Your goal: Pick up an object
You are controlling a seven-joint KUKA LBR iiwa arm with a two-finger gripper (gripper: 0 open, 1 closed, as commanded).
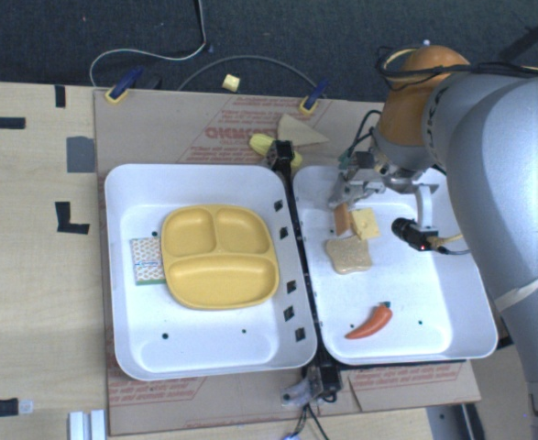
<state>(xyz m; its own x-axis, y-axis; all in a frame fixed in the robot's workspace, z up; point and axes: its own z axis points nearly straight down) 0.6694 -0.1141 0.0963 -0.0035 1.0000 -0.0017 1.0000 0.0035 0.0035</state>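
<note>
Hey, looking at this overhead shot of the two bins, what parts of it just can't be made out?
- Gripper: fingers too small and cluttered in the camera view to tell open from shut.
- Brown piece beside the yellow block: the gripper covers its top, so contact is unclear.
- Patterned card: its right edge is tucked under the yellow tray.
- Right bin: the arm hides its far right corner.

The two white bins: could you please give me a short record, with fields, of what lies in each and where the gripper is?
left bin: yellow divided tray, small patterned card at the tray's left edge
right bin: bread slice, yellow block, brown piece, red pepper
gripper: low over the right bin's far part, just above the brown piece
gripper fingers: cannot tell
held object: none seen
</note>
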